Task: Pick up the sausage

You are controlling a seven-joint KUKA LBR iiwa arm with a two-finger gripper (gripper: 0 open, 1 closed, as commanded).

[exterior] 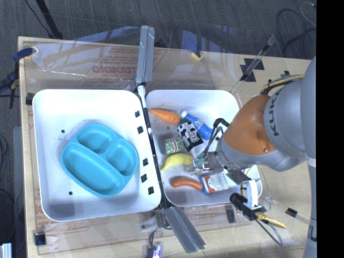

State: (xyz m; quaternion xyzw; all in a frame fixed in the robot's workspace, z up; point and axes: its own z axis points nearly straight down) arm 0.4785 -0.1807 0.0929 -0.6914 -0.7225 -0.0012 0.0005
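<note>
The smooth reddish-orange sausage (186,183) lies in the right-hand shallow white bin (161,98), near its front wall, long axis running roughly left-right w/ a slight tilt, left end a bit higher. It lies flat on the bin floor and isn't gripped. The hand (207,163) sits just up and to the right of it, tucked under the grey arm w/ orange band (248,133); can't tell from here whether it's open or closed, too much clutter and wrist in the way. So I'd judge the coming move is a short shift toward the front-left and down, w/ the grip set across the sausage's short width, i.e. roughly front-to-back.

Tight spot tho. A yellow banana (177,160) lies just behind the sausage, and a small white-and-red carton (217,184) looks to touch or nearly touch its right end. Either could get nudged or caught instead.

Further back in that bin: an orange carrot (164,115), a black-and-white patterned toy (188,133), a blue-and-white bottle (200,126), a small green-labelled can (173,145). Label text on can and carton too small to read.

Left white bin (45,104) holds a blue three-compartment plate (100,158). Readable writing: "KU…" in dark letters on the grey arm casing, rest cut off. Faint red printing on the clear sheet at the bench's (279,198) far edge, can't make it out.
</note>
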